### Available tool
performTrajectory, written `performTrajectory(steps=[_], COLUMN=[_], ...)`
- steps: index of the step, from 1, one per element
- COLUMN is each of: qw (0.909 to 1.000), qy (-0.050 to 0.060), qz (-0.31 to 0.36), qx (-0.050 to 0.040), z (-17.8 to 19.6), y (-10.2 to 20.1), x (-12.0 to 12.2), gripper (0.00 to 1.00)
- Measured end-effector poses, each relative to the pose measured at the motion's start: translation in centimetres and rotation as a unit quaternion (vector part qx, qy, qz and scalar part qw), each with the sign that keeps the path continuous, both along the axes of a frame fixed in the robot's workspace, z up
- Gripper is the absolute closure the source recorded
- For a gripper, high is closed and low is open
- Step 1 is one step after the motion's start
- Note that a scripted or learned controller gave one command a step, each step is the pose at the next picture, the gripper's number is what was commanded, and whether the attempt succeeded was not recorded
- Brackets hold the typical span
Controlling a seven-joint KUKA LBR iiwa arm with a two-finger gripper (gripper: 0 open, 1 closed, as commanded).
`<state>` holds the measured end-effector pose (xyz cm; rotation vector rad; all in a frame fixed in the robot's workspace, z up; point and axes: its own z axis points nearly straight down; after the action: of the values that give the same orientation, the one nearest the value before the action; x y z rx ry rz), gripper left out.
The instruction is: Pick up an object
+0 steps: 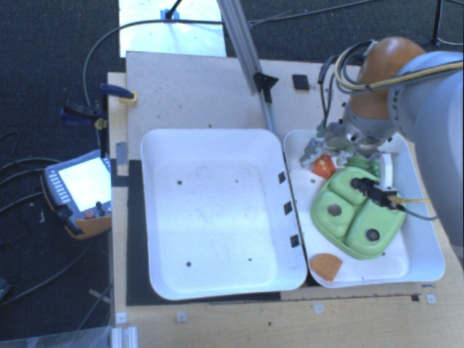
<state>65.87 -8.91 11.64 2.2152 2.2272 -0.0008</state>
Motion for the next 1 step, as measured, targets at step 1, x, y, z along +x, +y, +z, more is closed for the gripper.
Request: performTrajectory(steps=[1], qw=[1.0], qy=[-0.001], qz=[0.0], qx=[-0.0003], z=[-3.19], y=[0.02], x=[0.11], gripper=[0.0])
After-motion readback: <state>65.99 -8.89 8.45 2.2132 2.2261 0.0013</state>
